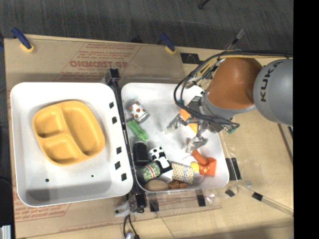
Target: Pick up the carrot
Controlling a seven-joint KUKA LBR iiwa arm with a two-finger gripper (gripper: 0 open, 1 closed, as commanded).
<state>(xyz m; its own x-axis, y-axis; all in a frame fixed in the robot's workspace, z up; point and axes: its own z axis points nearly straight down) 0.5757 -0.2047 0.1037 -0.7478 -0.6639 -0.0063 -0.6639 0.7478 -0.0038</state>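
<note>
The carrot (199,157) is a short orange piece lying in the right bin (158,94), near its front right corner and against a red box (209,167). My gripper (185,134) hangs just above and to the left of it, over the bin's white floor. Its two metal fingers (174,125) are spread open with nothing between them; the nearer one ends a little short of the carrot's top end. A small orange-yellow thing (188,118) peeks out from under the wrist, mostly hidden.
The right bin also holds a red-and-white can (138,112), a green piece (137,131), a black item (140,153), a cow-patterned toy (160,156), a green can (149,172) and a patterned box (182,172). A yellow divided plate (68,131) sits in the left bin (30,183).
</note>
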